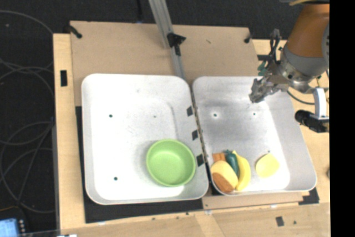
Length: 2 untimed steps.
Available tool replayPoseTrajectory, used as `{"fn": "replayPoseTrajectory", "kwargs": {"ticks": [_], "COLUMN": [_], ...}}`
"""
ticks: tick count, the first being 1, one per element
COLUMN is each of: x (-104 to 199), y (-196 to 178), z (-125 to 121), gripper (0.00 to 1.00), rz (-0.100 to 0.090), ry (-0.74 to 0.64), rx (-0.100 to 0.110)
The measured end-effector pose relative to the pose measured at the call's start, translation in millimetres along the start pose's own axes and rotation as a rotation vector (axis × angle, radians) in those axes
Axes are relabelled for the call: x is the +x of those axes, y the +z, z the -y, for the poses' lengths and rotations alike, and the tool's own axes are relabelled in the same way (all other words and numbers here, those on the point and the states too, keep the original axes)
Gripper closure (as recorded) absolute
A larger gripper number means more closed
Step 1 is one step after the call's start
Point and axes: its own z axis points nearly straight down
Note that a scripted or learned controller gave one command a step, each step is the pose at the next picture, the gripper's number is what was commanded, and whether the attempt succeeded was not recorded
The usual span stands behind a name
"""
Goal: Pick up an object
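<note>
Tan bench (133, 47), dark floor around, two white bins. We take the right bin (222, 97) as landmark: gripper (256, 96) hangs over its far side, nothing visibly held. Banana (242, 172), bun (224, 179) and lemon (267, 165) crowd its near edge; green bowl (171, 162) lies just left.

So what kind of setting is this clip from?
Most likely a robotics lab bench set up for bin picking. Two white bins, left and right, sit side by side on a board, holding toy items such as a green bowl and a banana, with the arm reaching in and loose cables beside it.
</note>
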Motion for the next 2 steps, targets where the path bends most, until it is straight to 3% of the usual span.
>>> {"fn": "replayPoseTrajectory", "kwargs": {"ticks": [1,2], "x": [-0.6,51.7], "y": [-0.8,1.3], "z": [-0.6,2.7], "gripper": [1.0,1.0], "rz": [0.0,-0.001], "ry": [0.0,-0.006], "rx": [0.0,0.001]}}
